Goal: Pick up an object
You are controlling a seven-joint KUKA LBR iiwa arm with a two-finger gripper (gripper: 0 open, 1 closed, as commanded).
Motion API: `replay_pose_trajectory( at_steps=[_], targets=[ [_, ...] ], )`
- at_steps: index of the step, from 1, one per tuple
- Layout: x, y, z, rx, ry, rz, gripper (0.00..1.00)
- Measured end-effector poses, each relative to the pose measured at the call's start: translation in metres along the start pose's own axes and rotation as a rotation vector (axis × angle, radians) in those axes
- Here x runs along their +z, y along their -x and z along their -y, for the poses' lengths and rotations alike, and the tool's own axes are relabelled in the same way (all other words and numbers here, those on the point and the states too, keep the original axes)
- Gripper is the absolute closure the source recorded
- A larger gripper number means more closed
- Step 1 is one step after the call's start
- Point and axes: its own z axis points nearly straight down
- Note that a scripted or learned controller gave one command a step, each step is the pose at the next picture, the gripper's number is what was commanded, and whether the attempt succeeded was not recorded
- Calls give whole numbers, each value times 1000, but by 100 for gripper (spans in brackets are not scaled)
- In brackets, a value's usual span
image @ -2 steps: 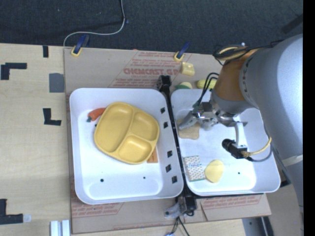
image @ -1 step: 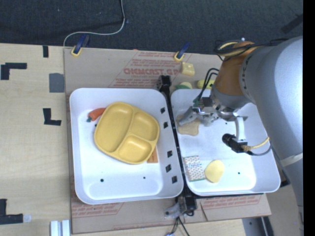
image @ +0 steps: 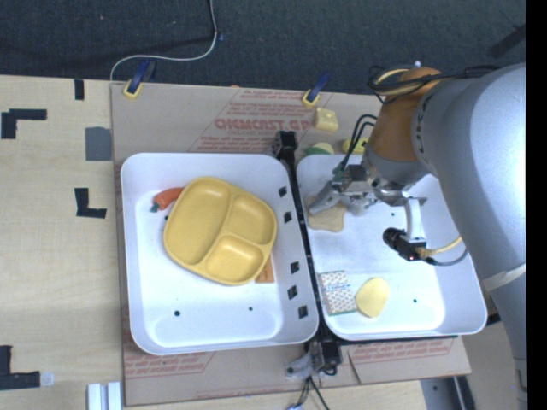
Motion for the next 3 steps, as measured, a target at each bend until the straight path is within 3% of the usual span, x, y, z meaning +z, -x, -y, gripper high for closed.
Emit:
replay_pose_trajectory(
  at_steps=[1,3],
  targets=[
    [0,2,-22,-2,0,-2,0],
    [0,0,-24,-1,0,-3,0]
  ],
)
